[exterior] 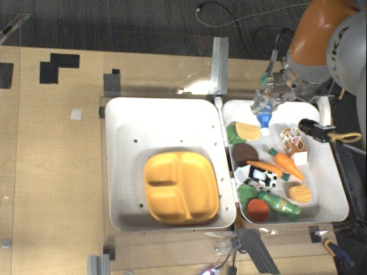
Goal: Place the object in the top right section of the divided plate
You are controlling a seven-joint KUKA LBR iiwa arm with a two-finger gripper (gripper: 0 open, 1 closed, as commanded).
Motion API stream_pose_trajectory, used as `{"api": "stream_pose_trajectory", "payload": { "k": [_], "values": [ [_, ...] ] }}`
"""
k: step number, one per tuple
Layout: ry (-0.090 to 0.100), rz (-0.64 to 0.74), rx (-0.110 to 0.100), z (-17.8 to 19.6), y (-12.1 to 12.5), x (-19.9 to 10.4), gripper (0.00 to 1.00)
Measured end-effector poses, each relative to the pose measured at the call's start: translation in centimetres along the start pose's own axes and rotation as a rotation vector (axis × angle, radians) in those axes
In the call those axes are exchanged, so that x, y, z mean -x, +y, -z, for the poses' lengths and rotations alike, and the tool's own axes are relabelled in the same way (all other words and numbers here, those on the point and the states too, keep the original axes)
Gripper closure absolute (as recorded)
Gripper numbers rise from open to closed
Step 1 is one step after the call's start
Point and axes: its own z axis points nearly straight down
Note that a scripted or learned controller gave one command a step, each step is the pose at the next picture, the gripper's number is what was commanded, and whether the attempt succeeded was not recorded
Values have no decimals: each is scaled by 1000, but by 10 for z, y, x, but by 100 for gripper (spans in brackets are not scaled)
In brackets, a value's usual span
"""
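Gripper [265, 103] hangs over the back edge of the right bin [338, 208]; we can't tell its state, the tip is blurred. A small blue-and-white bottle [264, 120] sits right under it, touching or gripped we can't say. We take this as the task's object (a guess, since the bin also holds a carrot [287, 164], a cookie [245, 152] and other toy food). It looks light, rigid, smooth plastic, so slippery; best pinched across the body. The yellow divided plate [180, 186] lies in the left bin [123, 119], toward its front edge.
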Motion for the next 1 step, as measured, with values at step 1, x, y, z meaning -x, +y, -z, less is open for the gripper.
{"api": "stream_pose_trajectory", "payload": {
  "k": [1],
  "values": [
    [0, 0, 0, 0, 0, 0, 0]
  ]
}}
